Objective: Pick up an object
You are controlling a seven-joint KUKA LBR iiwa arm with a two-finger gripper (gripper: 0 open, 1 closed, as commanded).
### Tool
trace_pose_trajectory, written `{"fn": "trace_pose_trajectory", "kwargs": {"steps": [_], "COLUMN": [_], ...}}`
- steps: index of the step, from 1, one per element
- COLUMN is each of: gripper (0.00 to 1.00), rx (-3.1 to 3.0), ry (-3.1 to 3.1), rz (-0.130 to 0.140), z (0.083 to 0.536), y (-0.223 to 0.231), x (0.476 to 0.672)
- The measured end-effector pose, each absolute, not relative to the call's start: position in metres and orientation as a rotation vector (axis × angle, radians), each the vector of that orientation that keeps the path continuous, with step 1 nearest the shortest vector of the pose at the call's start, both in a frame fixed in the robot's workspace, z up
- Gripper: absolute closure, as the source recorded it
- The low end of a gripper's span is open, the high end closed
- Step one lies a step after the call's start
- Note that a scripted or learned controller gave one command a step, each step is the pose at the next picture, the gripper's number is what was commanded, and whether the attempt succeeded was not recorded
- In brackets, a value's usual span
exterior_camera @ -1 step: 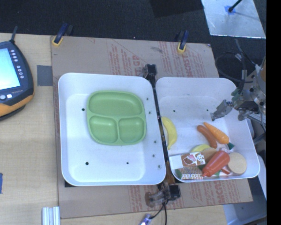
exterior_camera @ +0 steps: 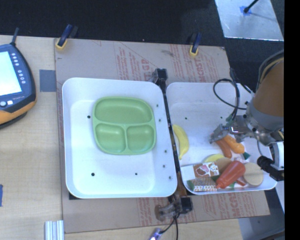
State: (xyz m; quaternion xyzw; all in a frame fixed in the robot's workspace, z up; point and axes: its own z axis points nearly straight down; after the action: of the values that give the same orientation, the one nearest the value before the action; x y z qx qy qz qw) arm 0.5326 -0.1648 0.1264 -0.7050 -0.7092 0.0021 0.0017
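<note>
Starting at the far left, you have a teach pendant (exterior_camera: 10, 86) lying on the table (exterior_camera: 25, 174), well apart from the work. Next comes the left bin (exterior_camera: 80, 184), which holds a green divided plate (exterior_camera: 124, 125) lying flat near its middle and nothing the arm is reaching for. Moving across the shared rim, the right bin (exterior_camera: 195, 96) carries all the candidates: a yellow banana (exterior_camera: 181, 140) lies along its left wall, and further right a cluster sits in the near corner, with a small printed box (exterior_camera: 206, 171), a red pepper-like piece (exterior_camera: 231, 173) leaning against it, and a pale round item (exterior_camera: 253, 175) just beside that. Above the cluster lies an orange carrot-shaped toy (exterior_camera: 230, 145), and the gripper (exterior_camera: 229, 133) is low over the bin right at it, touching or nearly touching its upper end. Whether the gripper is open or closed you cannot tell from this slanted view, since the metal parts blur together with the carrot and the cable (exterior_camera: 225, 91) looping above. The grey arm (exterior_camera: 267, 104) enters from the right edge and covers part of the bin's far side. Judging by how things lie, the task is at the grasp stage at best: the approach looks done, the carrot rests in the bin, and nothing is visibly lifted. What is left for you is a confirmed closure on one object and a clean raise clear of the bin.
</note>
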Motion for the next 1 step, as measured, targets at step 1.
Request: {"fn": "trace_pose_trajectory", "kwargs": {"steps": [1], "gripper": [0.0], "rx": [-2.215], "ry": [-2.226], "rz": [0.005], "z": [0.0914], "y": [-0.2124], "x": [0.5341]}}
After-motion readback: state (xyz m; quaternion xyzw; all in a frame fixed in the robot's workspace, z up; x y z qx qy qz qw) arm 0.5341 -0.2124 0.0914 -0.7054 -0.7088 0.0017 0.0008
